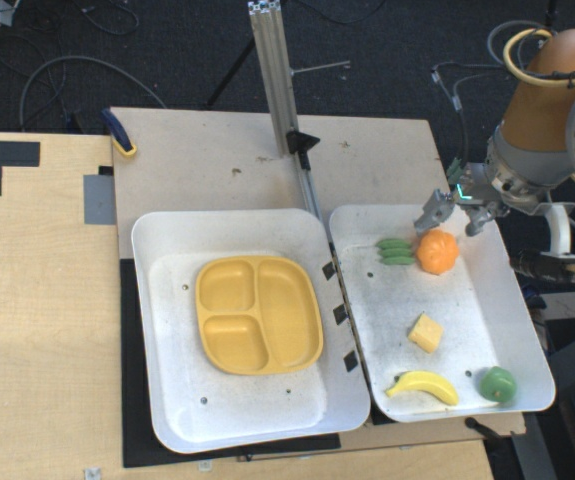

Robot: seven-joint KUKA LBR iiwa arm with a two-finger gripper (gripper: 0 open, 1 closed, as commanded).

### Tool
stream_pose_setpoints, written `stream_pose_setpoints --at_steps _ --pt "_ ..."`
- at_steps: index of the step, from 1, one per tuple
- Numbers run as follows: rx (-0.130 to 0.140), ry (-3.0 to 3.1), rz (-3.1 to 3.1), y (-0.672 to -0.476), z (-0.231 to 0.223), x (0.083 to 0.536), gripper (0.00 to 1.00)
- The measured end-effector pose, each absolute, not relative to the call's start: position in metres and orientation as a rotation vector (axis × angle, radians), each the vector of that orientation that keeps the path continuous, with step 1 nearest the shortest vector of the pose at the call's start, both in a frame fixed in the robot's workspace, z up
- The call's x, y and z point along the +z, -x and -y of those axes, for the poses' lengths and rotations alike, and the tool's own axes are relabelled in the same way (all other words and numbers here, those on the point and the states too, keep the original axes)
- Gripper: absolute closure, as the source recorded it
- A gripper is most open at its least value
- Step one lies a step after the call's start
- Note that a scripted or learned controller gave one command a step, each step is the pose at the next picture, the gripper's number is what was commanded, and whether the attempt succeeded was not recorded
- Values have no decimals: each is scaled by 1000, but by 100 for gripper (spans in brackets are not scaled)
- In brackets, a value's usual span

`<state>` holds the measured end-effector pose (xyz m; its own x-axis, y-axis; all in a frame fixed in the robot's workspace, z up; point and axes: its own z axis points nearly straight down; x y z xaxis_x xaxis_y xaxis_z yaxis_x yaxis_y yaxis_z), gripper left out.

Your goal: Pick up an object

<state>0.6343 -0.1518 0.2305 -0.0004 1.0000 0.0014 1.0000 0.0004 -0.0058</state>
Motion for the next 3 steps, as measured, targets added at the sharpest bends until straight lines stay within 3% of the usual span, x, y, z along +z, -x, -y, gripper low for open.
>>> stream_pose_setpoints --at_steps 1,3 --pt "2 2219 2220 -635 152 232 0" --pt "6 2219 2218 -622 152 133 0"
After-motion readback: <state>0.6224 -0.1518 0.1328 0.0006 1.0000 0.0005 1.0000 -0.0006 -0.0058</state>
